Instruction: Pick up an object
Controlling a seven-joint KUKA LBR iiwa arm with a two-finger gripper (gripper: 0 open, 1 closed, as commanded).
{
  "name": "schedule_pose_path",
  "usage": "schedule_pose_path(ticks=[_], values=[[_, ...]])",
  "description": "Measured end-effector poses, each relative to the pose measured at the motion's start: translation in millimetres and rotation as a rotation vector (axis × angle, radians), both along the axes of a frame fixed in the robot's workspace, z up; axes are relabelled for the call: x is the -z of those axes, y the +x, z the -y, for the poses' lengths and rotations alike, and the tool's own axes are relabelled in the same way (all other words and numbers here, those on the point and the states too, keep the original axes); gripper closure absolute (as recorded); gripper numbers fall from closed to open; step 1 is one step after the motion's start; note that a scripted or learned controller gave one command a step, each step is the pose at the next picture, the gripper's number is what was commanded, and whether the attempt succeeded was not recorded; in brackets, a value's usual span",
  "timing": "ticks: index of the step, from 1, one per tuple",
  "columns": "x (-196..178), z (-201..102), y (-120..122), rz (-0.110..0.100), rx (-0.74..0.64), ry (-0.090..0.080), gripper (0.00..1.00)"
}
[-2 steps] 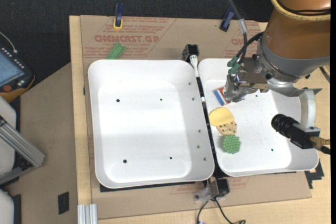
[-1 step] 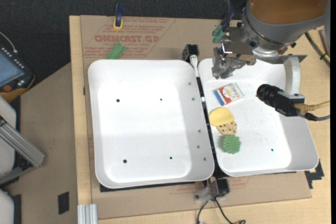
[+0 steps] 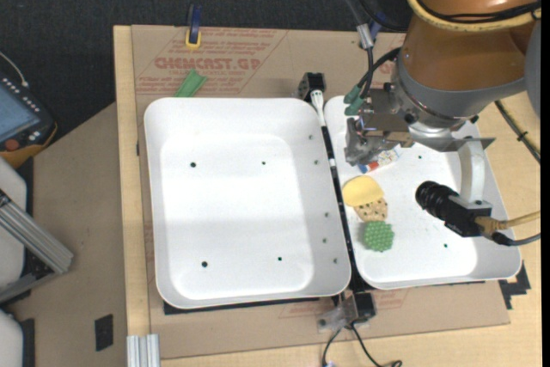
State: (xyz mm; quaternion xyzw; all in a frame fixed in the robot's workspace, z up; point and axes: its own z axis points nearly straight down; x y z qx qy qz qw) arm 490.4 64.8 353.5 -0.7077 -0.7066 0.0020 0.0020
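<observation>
Close together in the right bin (image 3: 481,266), near its left wall, lie a yellow piece (image 3: 362,189) with a tan block (image 3: 372,209) touching it and a green ball (image 3: 376,236) just below them. A red-and-white item (image 3: 385,159), perhaps a wrapper, sits right at the gripper (image 3: 365,146), which hangs low over the bin's upper left part. Whether it is wide or narrow I cannot tell. The arm (image 3: 468,21) leans in steeply from the right, beside the left bin (image 3: 172,120).

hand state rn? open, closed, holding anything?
The hand: cannot be told whether open or closed; it hangs over the right bin, just beyond the yellow object.
</observation>
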Motion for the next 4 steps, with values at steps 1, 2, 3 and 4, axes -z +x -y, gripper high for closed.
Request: schedule_pose_path(ticks=[1, 2, 3, 4], values=[[-83.8, -55.7, 0.8, 0.017, -0.009, 0.004, 1.0], [43.8, -9.6, -13.2, -0.009, 0.005, -0.004, 1.0], [16.6, 97.7, -10.9, 0.011, 0.011, -0.004, 1.0], [32.8, 29.1, -3.6, 0.002, -0.007, 0.001, 1.0]])
